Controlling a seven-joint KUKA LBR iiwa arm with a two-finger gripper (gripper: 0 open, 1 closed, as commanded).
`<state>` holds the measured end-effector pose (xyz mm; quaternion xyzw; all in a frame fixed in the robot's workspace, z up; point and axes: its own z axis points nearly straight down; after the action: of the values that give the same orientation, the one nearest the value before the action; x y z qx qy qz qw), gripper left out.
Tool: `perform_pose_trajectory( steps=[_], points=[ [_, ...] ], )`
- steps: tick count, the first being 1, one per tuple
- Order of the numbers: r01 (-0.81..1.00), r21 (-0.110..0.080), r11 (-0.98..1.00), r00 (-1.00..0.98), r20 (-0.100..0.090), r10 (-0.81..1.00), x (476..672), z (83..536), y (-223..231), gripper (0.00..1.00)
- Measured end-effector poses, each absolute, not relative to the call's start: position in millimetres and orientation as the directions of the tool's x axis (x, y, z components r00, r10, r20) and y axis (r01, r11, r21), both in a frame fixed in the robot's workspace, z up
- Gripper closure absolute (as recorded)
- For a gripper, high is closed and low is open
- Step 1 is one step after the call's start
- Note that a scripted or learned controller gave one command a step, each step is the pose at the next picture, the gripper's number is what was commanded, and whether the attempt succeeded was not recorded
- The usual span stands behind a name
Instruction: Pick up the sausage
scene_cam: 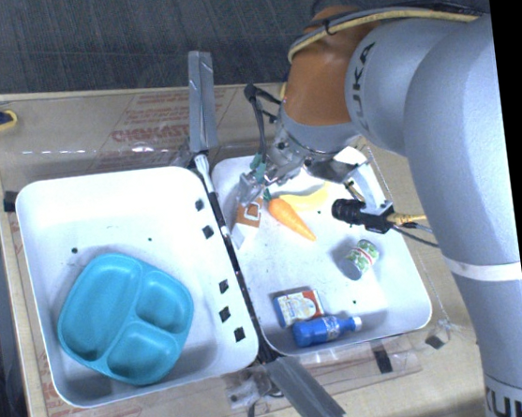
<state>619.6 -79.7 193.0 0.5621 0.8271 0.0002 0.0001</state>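
Note:
A small brown piece point(248, 215), which looks like the sausage, lies at the top left of the right bin point(400, 304), close to the divider. My gripper point(259, 180) hangs just above and behind it, low over the bin's back left corner. Whether it touches the brown piece I cannot tell. The grey arm with its orange band point(326, 82) reaches in from the right and covers the bin's back edge.
In the right bin an orange carrot point(291, 218) lies right beside the brown piece, with a yellow item point(314, 197) behind it. Further forward are a small can point(362, 256), a red box point(296, 303) and a blue bottle point(324, 329). The left bin point(71, 202) holds a blue divided plate point(123, 316).

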Motion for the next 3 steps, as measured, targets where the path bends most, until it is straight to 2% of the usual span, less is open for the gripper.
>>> perform_pose_trajectory(
  steps=[1,2,3],
  points=[
    [0.93,0.0,0.368,-0.368,0.0,0.93,619.5,192.7,-79.9,0.0],
    [0.889,0.025,0.457,-0.456,-0.015,0.89,644.2,120.3,-113.4,0.0],
    [0.799,0.001,0.601,-0.601,-0.002,0.799,657.8,140.8,-125.8,0.0]
  ],
)
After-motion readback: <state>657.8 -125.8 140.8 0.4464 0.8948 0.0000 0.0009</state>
